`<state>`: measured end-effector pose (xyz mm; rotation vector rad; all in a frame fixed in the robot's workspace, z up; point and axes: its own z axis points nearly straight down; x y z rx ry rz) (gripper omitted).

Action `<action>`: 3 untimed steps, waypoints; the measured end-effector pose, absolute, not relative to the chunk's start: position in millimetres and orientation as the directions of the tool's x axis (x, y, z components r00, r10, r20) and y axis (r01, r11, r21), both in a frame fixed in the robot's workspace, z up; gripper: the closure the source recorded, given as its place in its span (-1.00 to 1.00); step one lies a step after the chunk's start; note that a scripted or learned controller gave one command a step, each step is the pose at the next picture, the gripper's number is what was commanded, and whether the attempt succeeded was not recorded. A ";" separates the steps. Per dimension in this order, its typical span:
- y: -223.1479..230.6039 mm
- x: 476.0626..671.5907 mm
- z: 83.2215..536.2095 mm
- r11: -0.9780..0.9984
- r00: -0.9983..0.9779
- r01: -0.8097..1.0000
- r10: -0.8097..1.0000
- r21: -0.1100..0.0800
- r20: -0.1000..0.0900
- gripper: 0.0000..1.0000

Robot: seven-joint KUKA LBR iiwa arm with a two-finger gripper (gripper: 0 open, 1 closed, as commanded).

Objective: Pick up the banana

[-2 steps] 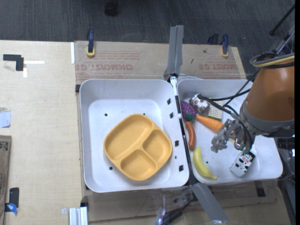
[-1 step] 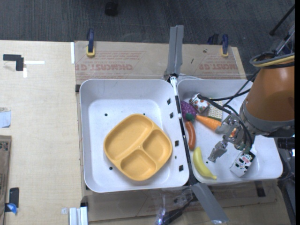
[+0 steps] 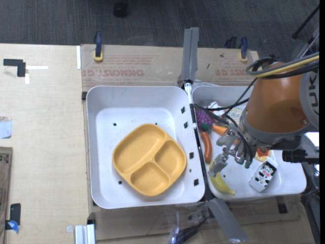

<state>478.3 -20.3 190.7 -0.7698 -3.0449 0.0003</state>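
Banana (image 3: 222, 183) lying flat near the front edge of the right bin (image 3: 292, 187), tucked into its front-left corner, right by the wall shared with the left bin (image 3: 96, 151). Long axis running roughly from the divider wall out toward the bin's front edge, tip pointing front-right, slight curve. Hand (image 3: 222, 162) hanging just above and behind it, probably lined up for a grab from above; can't tell how the hand is set, nothing seen gripped. Tricky spot, so close to the wall. Further back: a sausage-looking thing (image 3: 206, 145) along the divider, something purple (image 3: 204, 118) behind that. Yellow divided plate (image 3: 149, 159) parked in the left bin, out of the way.
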 end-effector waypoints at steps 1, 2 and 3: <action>75.3 478.0 191.1 0.886 -0.886 0.463 0.463 0.000 -0.001 -1.00; -21.8 500.1 270.1 0.975 -0.975 0.221 0.221 0.000 -0.003 -1.00; -39.8 503.5 191.2 0.998 -0.998 0.061 0.061 0.000 0.000 -1.00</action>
